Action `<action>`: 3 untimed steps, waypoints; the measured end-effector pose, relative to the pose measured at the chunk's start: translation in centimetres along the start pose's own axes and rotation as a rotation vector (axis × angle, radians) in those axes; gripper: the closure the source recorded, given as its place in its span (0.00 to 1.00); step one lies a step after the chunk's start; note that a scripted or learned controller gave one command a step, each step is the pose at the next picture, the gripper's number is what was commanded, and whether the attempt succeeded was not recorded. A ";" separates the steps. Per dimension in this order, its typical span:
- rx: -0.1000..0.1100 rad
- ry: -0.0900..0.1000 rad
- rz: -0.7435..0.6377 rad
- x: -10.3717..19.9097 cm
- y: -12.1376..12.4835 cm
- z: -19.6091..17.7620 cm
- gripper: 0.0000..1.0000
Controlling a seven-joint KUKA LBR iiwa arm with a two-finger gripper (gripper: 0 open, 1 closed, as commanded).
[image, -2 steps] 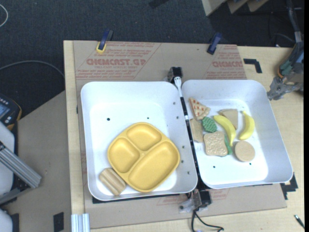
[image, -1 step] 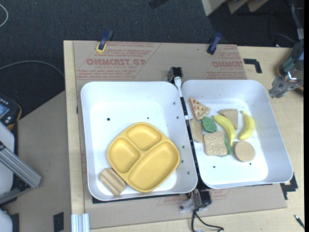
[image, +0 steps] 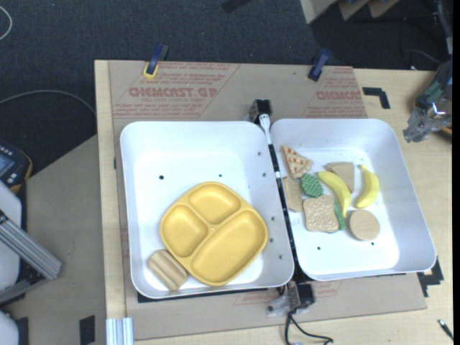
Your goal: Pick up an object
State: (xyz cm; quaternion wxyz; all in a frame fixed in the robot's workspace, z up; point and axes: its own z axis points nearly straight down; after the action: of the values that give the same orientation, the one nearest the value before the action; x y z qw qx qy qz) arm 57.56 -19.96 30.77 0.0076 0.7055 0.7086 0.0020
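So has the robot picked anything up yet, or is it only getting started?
Nothing looks picked up yet. The gripper sits at the right edge, outside the right bin, with nothing visibly between its fingers. The toy food, including the two bananas, the pizza slice and the bread slice, lies in that bin, and the yellow plate is in the left bin. Reaching in, gripping and lifting are all left.
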 end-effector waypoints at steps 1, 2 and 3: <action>-0.004 -0.002 -0.001 0.0 0.1 -1.1 1.00; -0.007 -0.004 -0.002 0.0 0.2 -2.1 1.00; -0.010 -0.006 -0.003 -0.1 0.2 -3.2 1.00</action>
State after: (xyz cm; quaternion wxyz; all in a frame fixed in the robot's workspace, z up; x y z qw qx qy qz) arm 57.77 -20.00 33.95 0.0133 0.7044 0.7096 0.0035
